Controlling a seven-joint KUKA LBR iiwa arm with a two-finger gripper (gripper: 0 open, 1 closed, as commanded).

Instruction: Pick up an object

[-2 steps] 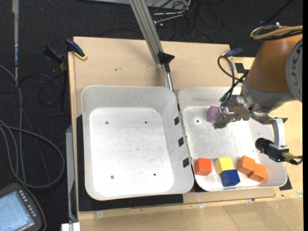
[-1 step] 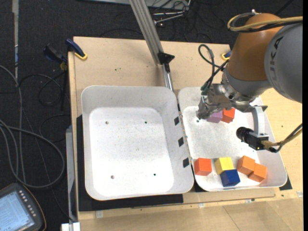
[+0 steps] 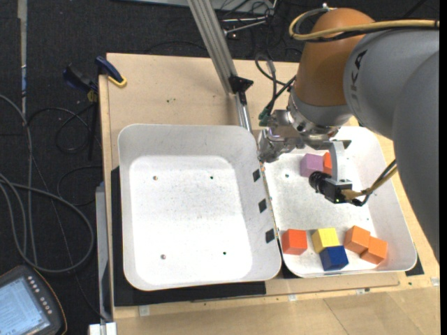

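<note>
We see the pincer [image 3: 269,145] low over the far left corner of the right bin [image 3: 293,204], close to the rim it shares with the left bin [image 3: 181,201]; both bins sit on the table [image 3: 174,82]; we cannot tell whether the pincer is spread or pressed together, since the wrist hides it from above.

The nearest thing to take is the purple block [image 3: 311,164], which lies on the bin floor just to the side of the pincer and apart from it; we judge this the likeliest target, though nothing is gripped yet. A small orange piece [image 3: 327,162] sits right against its far side, partly hidden.

To do this step well, we would centre the pincer over the block before descending; we would keep clear of the bin wall; and we would close across the two free faces rather than the face shared with the orange piece.

The block looks squarish, so we make out no clear long axis; its edges seem to run roughly along the bin walls, with a flat face up.

Near the front wall lie an orange block [image 3: 294,241], a yellow block [image 3: 325,238], a blue block [image 3: 334,258] and two more orange blocks [image 3: 367,243], well apart from the pincer.
</note>
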